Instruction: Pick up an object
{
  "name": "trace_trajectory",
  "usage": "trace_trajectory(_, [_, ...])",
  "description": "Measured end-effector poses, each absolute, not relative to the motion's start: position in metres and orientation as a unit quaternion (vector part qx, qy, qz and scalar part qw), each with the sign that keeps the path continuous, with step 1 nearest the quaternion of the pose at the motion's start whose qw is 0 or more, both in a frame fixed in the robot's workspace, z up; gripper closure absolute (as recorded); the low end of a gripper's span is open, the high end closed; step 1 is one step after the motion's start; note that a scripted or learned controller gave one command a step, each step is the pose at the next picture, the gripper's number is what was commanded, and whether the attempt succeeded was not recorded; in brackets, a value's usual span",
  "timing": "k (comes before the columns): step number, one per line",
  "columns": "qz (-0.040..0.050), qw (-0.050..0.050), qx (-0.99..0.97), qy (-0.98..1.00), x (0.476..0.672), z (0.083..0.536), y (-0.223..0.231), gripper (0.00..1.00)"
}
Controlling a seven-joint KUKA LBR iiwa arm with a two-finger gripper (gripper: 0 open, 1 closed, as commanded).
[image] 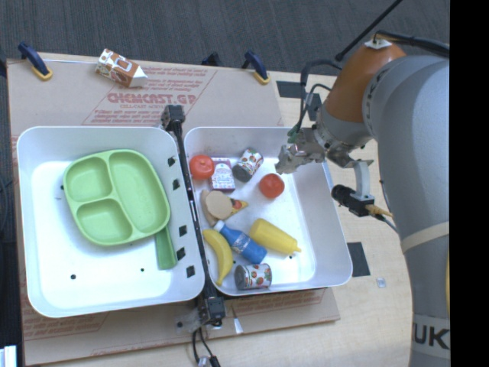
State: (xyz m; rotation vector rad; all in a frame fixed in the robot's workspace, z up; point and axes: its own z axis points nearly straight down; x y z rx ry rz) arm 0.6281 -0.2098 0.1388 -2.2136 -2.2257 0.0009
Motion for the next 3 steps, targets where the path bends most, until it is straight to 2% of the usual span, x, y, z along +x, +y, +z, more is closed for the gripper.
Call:
trace_trajectory(1, [0.0002, 0.000, -0.705, -0.709, 0.628, 0.140, -0.210, 0.00])
trace_trajectory(2, [0.0015, 0.002, -0.705, -0.710, 0.580, 0.091, -0.206, 0.00])
trace_trajectory(3, [0.0015, 0.002, -0.703, -0.711, 0.581, 0.102, -0.206, 1.00])
